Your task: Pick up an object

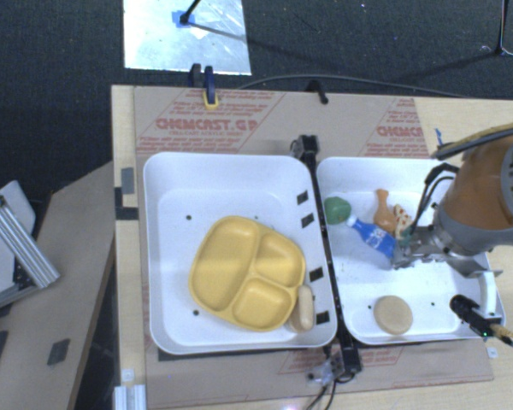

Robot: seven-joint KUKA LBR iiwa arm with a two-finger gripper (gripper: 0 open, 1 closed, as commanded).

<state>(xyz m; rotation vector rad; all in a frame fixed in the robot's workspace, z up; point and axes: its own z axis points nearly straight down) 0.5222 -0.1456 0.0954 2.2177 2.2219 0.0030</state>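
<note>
Far to the left of the end effector, past the bench's edge, dark speckled carpet covers the floor, with an aluminium rail slanting in at the side and a shiny foil-like sheet lying on the carpet beyond the bench's far edge. The bench itself is pale wood under a printed protective film, matte and flat.

Well left of the end effector sits the left bin, smooth white plastic with rounded corners. In it lies a yellow divided tray, glossy, with a pale oblong piece touching its near right corner; bare floor is open along that bin's far and left walls.

In the right bin, a green ball lies left of the end effector, a blue bottle-shaped object reaches right up to it, and an orange figure stands just beyond. A tan round disc lies nearer the front wall, apart from the rest.

The end effector is down at the blue object's right end; I cannot tell how its fingers stand or whether it has anything in hold.
</note>
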